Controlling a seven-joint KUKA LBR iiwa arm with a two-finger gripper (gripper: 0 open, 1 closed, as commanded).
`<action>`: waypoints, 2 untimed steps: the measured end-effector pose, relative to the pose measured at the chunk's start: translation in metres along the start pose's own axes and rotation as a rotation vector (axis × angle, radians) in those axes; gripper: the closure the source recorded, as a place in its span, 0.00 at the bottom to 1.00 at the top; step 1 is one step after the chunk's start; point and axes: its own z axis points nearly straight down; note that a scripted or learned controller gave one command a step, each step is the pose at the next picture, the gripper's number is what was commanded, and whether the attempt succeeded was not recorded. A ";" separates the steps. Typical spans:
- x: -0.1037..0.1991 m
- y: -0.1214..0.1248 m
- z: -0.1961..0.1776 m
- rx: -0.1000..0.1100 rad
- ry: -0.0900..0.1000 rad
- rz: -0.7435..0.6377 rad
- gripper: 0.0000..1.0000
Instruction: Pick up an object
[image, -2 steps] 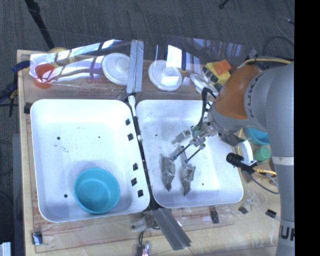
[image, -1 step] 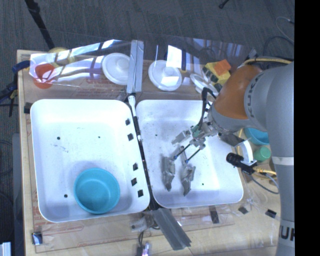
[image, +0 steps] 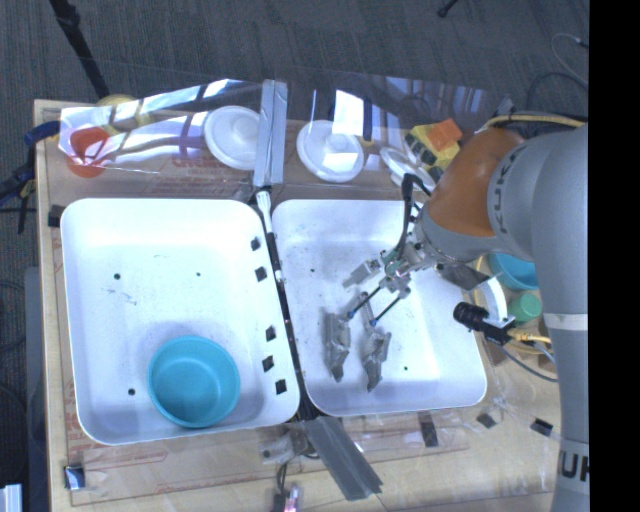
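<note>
Teal round bowl (image: 194, 380) (upright), left bin (image: 120, 240), fingers (image: 354, 352) apart, right bin (image: 440, 385)

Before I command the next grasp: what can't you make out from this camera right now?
- Clutter behind the bins, camera view: the arm covers part of it and glare blurs the rest, so items stay unidentified.
- Blue bowl in the left bin: its inside bottom is unclear at this slant.
- Teal item beside the right bin: mostly hidden by the arm.
</note>
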 end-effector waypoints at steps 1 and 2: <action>0.000 0.000 0.000 0.000 0.000 0.000 0.00; 0.002 -0.007 0.000 0.003 0.001 -0.002 0.00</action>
